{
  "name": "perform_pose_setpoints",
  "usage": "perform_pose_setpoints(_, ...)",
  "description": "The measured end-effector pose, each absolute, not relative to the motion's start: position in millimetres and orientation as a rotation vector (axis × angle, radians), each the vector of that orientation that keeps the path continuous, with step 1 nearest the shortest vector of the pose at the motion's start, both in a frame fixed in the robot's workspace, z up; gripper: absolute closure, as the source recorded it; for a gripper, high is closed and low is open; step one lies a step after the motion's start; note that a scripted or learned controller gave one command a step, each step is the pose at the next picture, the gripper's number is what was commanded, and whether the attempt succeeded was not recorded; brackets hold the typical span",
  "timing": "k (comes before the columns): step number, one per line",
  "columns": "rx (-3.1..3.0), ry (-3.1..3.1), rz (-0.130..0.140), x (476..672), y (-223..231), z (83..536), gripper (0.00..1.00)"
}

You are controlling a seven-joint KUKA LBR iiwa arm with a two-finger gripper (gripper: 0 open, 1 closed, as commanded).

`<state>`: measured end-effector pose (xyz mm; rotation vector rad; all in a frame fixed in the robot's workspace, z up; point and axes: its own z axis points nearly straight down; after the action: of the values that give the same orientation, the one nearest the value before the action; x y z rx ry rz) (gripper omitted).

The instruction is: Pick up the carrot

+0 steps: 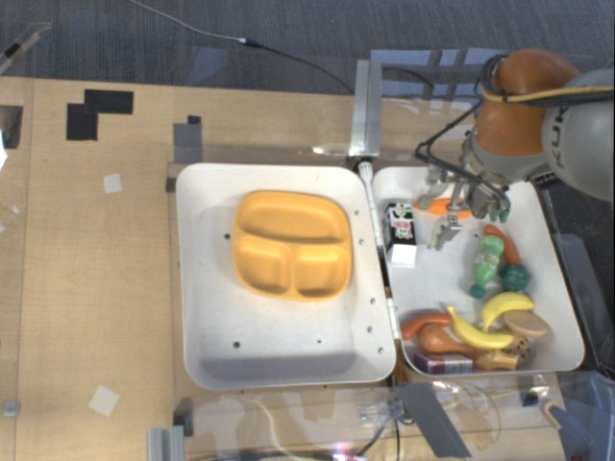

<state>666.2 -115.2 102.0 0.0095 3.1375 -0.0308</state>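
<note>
Two white bins are sitting side by side on the table [86, 286]. The left bin [207, 353] is holding a yellow divided tray [291, 245], which is lying well apart from everything else. The right bin [562, 339] is holding the clutter: a small black-and-white box [401, 222] is standing against its left wall, a green bottle-shaped toy [485, 265] and a dark green ball [515, 278] are lying near the middle right, and along the lower edge of the frame a yellow banana [492, 320] is lying across a reddish-brown item [430, 329], with a tan round piece [526, 327] just beside it.

The gripper [459, 221] is hanging over the upper part of the right bin, below the arm's orange band [519, 99], with the jaws pointing down into the bin. Whether they are open or closed cannot be told from this view.

The carrot [502, 239] is lying in the upper right part of the right bin, just right of the gripper and touching the top of the green toy. It is showing as a short orange-red length, its long axis running diagonally from upper left to lower right. The gripper's body is covering its upper left end, so which end is the tip cannot be told. A brighter orange patch [438, 206] is showing on the other side of the gripper; whether it belongs to the carrot is unclear.
</note>
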Motion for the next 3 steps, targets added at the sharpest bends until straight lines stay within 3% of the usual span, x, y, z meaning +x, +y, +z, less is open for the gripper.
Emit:
perform_pose_setpoints(2,0.121,3.130,-0.015,663.6,-108.6,101.6,0.00)
perform_pose_setpoints(3,0.074,3.135,-0.028,665.0,-108.8,101.9,0.00)
